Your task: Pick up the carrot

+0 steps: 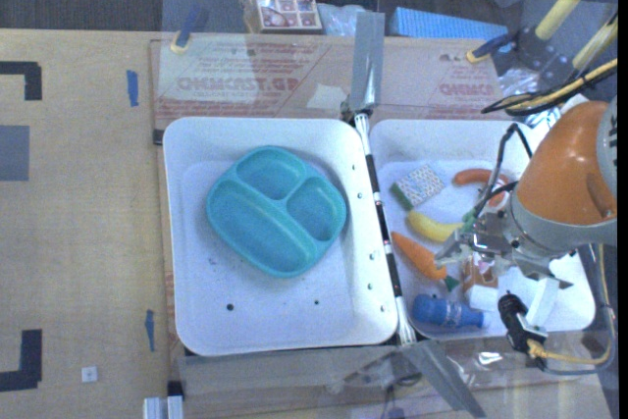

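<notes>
Two white bins sit side by side on your bench, and in the right bin (579, 304) you'll find the carrot (420, 257) lying just left of the gripper (478, 255), beside a banana (432, 227).

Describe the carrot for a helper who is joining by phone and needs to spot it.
Look in the right bin, near its left wall. The carrot lies there aslant, just below the yellow banana and above the blue bottle. It is the orange, tapered piece with a green tip.
</notes>
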Controlling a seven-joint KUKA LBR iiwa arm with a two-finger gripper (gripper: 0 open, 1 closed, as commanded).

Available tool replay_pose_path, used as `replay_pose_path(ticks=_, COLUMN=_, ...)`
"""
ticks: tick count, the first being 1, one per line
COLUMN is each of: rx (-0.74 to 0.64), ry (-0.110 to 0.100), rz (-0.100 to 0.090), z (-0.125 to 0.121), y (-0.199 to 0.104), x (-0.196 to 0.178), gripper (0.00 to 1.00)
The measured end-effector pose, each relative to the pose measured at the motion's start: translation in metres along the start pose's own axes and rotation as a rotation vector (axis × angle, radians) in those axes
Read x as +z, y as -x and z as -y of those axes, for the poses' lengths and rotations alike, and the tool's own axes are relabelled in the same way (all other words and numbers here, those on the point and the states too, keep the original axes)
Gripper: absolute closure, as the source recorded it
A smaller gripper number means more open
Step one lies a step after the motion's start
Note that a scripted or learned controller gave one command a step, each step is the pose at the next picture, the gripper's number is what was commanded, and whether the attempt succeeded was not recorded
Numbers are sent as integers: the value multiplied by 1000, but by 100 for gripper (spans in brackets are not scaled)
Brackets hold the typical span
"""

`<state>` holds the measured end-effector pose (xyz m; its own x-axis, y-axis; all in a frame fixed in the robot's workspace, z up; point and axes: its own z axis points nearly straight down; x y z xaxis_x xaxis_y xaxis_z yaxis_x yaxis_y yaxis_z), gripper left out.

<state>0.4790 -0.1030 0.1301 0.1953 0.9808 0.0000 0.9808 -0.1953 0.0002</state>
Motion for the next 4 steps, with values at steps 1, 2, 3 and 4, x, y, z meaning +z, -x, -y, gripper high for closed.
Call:
replay_pose_path(ticks=1, rx=-356, ry=6, rz=2, z=-22, y=8, x=2, gripper=0)
replay_pose_path(ticks=2, rx=-751, ry=19, rz=13, z=-19, y=2, x=17, gripper=0)
replay_pose_path(ticks=3, rx=-618, ry=35, rz=15, z=-38, y=-4, x=22, gripper=0)
replay_pose_path(ticks=4, rx=-614, ry=41, rz=18, z=-39, y=-3, x=12, gripper=100)
